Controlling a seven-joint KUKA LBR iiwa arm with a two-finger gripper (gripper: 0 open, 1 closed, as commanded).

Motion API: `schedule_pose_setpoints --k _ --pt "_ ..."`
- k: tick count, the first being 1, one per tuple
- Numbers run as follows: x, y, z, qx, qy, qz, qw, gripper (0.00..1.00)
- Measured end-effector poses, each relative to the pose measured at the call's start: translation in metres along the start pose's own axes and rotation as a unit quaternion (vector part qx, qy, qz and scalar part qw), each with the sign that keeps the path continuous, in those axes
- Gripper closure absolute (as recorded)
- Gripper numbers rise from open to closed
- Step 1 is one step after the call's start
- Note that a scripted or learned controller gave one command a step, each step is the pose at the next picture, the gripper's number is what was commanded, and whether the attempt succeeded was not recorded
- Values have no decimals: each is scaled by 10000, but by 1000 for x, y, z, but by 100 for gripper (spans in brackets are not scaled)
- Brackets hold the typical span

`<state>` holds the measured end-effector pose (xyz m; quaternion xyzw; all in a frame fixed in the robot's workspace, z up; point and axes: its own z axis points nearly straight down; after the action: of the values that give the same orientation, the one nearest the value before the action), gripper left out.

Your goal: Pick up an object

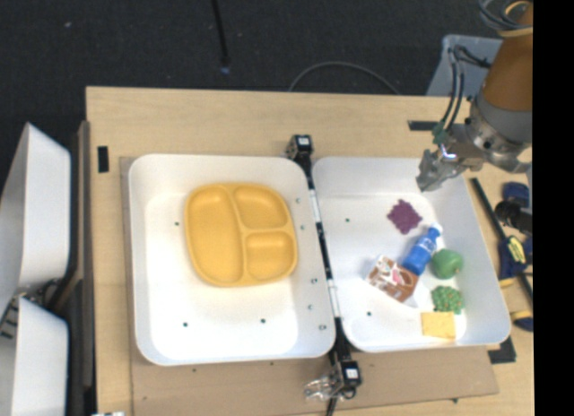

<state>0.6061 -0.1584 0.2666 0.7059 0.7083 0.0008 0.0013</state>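
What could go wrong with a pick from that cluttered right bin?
1. The blue bottle, snack packet and green apple lie crowded together, so the hand might nudge or catch a neighbour.
2. The yellow block sits near the bin's front wall, leaving little finger room.
3. The purple piece looks flat and may slip out.

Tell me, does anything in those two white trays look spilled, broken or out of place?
Nothing stands out. The yellow divided plate lies flat in the left bin. In the right bin, a purple piece, blue bottle, snack packet, green apple, broccoli and yellow block lie loosely clustered, undamaged. The pincer hovers above.
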Motion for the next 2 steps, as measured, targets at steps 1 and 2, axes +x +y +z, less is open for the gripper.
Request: schedule_pose_setpoints --k 1,2 --pt "51 -7 13 18 3 -10 10000 100" --pt "110 -21 18 9 2 -11 10000 100"
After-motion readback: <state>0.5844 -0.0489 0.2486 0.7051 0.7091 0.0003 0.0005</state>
